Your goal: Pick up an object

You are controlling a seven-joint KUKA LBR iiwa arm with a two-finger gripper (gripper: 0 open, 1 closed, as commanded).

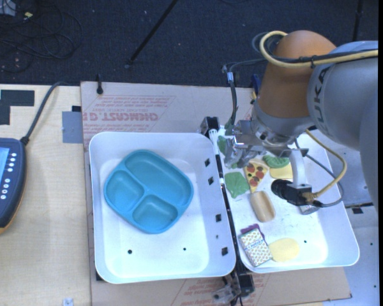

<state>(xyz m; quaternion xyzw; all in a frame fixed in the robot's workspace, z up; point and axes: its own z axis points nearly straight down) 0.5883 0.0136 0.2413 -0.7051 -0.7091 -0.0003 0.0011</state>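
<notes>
My gripper [241,148] hangs low over the back left part of the right bin [335,234], under the grey arm with its orange band. Just below it lie a green leafy piece [235,184] and a pizza slice toy [256,174]. Another green piece [224,145] sits to the gripper's left, against the bin wall. A tan bread-like piece [263,206] lies nearer the front. At the front of the bin are a checkered packet [255,246] and a yellow lemon-like piece [284,250]. A green and yellow item [278,162] is partly hidden by the wrist.
The left bin [115,260] holds a blue divided plate [148,190]. A raised divider with black clips [218,196] separates the two bins. A tablet-like device [0,180] sits at the far left of the bench.
</notes>
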